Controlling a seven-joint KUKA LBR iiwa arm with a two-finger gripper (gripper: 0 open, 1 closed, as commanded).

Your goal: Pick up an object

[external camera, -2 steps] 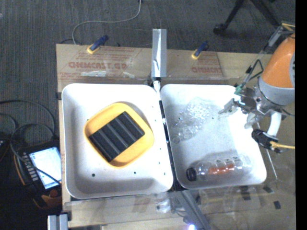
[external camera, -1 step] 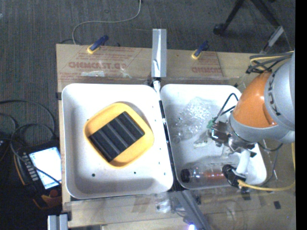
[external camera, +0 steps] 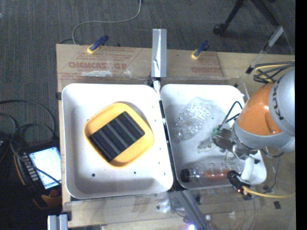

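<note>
A yellow pad with a black ribbed top [external camera: 119, 133] lies tilted in the middle of the left bin [external camera: 76, 99]. In the right bin [external camera: 225, 91], a clear plastic bottle [external camera: 207, 174] with a dark cap and a reddish band lies on its side along the front wall. A crumpled clear plastic piece [external camera: 195, 115] rests near the bin's middle. My gripper [external camera: 221, 138] hangs low over the right side of the right bin, above the bottle and right of the crumpled plastic. Nothing is seen held in it.
The grey arm with its orange band [external camera: 256, 115] covers the right bin's right edge. A metal post [external camera: 159, 51] stands behind the divide between the bins. Two blue-and-yellow clamps [external camera: 97, 44] [external camera: 200, 49] hold the cardboard at the back.
</note>
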